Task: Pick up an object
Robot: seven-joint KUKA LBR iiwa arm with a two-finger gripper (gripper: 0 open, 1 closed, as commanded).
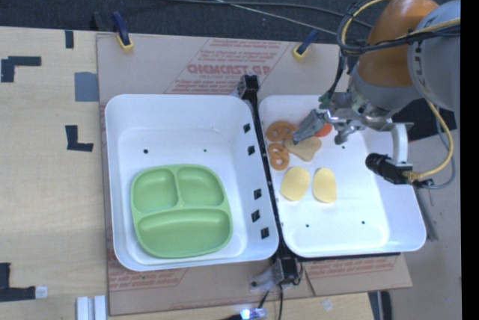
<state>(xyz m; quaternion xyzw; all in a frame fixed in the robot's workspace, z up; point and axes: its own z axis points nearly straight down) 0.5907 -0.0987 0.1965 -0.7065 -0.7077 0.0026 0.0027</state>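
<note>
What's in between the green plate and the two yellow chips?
In the camera view, the white walls where the two bins meet, with black clips along them, lie between the green plate and the yellow chips.

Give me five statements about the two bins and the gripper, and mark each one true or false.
1. The green divided plate lies in the left white bin. True.
2. The two pale yellow oval pieces lie in the left bin. False: they lie side by side in the right white bin.
3. The gripper is over the right bin. True.
4. The green plate has a single undivided well. False: it has three compartments.
5. The two brown pretzel-shaped pieces lie near the right bin's left wall. True.
</note>
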